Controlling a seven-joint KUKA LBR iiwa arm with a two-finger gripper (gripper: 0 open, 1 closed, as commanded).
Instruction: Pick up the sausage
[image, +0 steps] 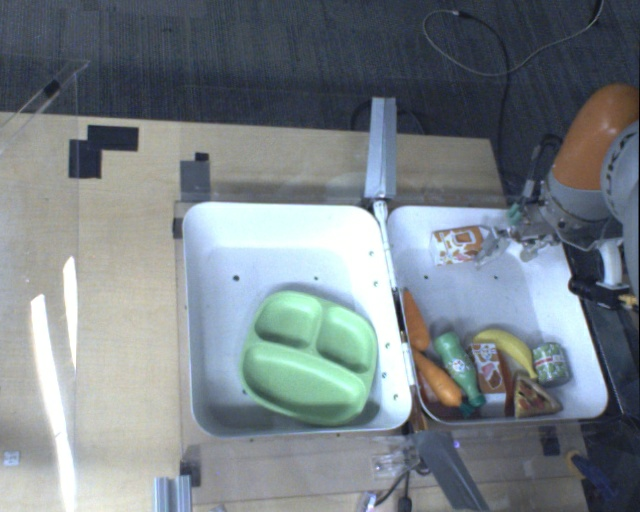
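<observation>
The sausage (441, 381) lay in the right-hand bin (560, 300), toward the table's front edge and close to the wall shared with the other bin. It rested at a slant, one end pointing at the bin's front corner. I took it to be the thicker orange-brown piece with rounded ends. A slimmer orange stick (412, 318) lay just behind it along the same wall and could be mistaken for it.

It looked like a toy food: light, stiff, smooth-skinned and round in section, so likely to roll or squirt out of a poor pinch. The best hold appeared to be across its middle, square to its length. That spot was crowded, since a green bottle (455, 364) lay right against its far side and the bin wall ran close on the other. A small carton (489, 366), a banana (507, 349), a can (550, 362) and a pizza slice (535, 400) sat further along the front.

The end effector (522, 240) hung near the bin's back edge, just beside a flat packet (462, 244) and well apart from the sausage. Whether it was released or clenched could not be told. A green plate (310, 358) lay in the left bin (230, 250).
</observation>
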